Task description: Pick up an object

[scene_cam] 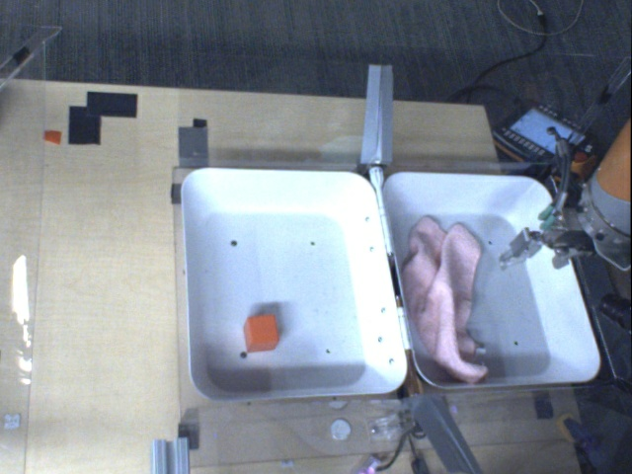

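A small orange cube (262, 332) lies in the left bin (296, 191), towards its front left. A crumpled pink cloth (444, 299) lies along the left side of the right bin (553, 363), running from the middle to the front wall. My gripper (520, 248) hangs over the right bin, just right of the cloth's upper part and apart from it. It reaches in from the right edge, and its shadow falls on the bin floor beside the cloth. Nothing shows in its grasp.
A grey metal bar (378, 117) stands behind the seam between the two bins. Black blocks (99, 115) and a tiny orange piece (52, 137) sit at the bench's far left. Cables and a small device (543, 131) lie behind the right bin.
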